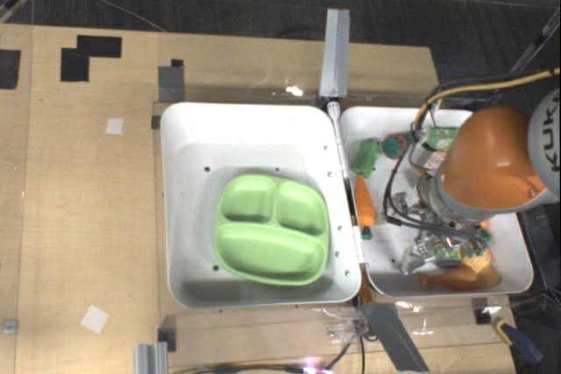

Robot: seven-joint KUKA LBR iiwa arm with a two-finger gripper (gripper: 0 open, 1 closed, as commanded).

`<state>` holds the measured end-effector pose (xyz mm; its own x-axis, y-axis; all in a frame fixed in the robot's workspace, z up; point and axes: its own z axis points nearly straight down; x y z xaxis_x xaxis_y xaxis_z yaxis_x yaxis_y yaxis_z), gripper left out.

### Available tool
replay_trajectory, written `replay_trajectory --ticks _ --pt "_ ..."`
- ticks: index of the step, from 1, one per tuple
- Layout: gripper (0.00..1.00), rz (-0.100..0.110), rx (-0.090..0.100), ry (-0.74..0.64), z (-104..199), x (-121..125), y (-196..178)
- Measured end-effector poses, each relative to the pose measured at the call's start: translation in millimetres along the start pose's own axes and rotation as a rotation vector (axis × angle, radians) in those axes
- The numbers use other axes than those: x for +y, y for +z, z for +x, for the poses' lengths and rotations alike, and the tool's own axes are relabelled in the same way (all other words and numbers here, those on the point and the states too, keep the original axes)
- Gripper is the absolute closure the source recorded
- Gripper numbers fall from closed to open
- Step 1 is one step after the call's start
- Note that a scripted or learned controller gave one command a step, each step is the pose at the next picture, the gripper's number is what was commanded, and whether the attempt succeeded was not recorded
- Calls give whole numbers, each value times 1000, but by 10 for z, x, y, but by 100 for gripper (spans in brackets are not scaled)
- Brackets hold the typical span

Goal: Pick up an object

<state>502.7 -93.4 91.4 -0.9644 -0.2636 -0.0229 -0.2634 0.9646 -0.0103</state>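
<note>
My gripper (pixel 433 251) is low in the right bin (pixel 382 271), under the arm's orange band (pixel 489 155). It hangs over a small cluster of items near the bin's front: a brown elongated object (pixel 458 279) and a yellow-orange piece (pixel 479 258). An orange carrot-like object (pixel 363 204) lies along the bin's left wall. A green toy (pixel 366 155) sits at the back left. More small items (pixel 436 141) at the back are partly hidden by the arm.
The left bin (pixel 188 149) holds a light green divided plate (pixel 273 228). A metal post (pixel 335 52) stands behind the two bins. Cables (pixel 408 179) loop from the wrist over the right bin.
</note>
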Motion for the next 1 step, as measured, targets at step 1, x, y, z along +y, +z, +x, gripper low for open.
replay_trajectory --ticks 1 --pt "100 4 -17 -6 -63 5 -137"
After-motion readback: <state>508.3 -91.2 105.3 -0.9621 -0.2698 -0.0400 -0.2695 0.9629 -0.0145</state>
